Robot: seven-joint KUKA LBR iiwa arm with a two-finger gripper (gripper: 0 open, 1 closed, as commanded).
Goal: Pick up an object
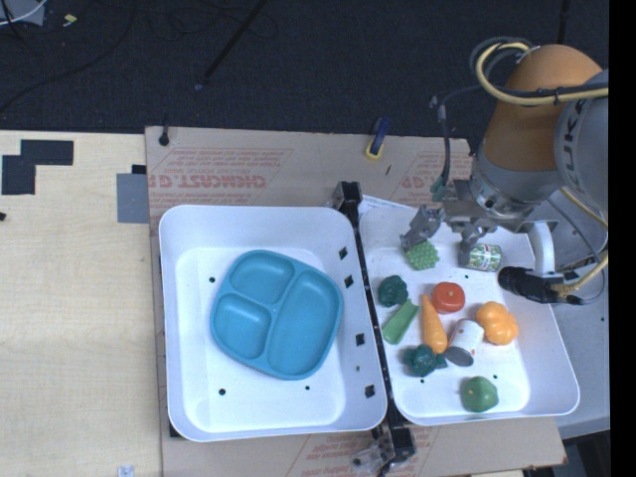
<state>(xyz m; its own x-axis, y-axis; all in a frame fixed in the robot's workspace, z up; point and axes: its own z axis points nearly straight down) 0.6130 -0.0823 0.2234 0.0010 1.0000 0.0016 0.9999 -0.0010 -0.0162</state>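
1. I see the gripper (449, 229) low over the far end of the right bin (556, 386).
2. Its fingers (421, 225) are spread open, and nothing sits between them.
3. A bumpy light green toy (422, 256) lies just under the left finger, a little nearer to me.
4. A small can (483, 257) lies just under the other finger.
5. The gap between the fingers sits between those two things, so I think it must shift toward one.
6. The blue plate (276, 312) rests in the left bin (189, 266).

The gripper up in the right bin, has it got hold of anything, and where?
Nothing is held. The gripper hangs open above the light green toy.
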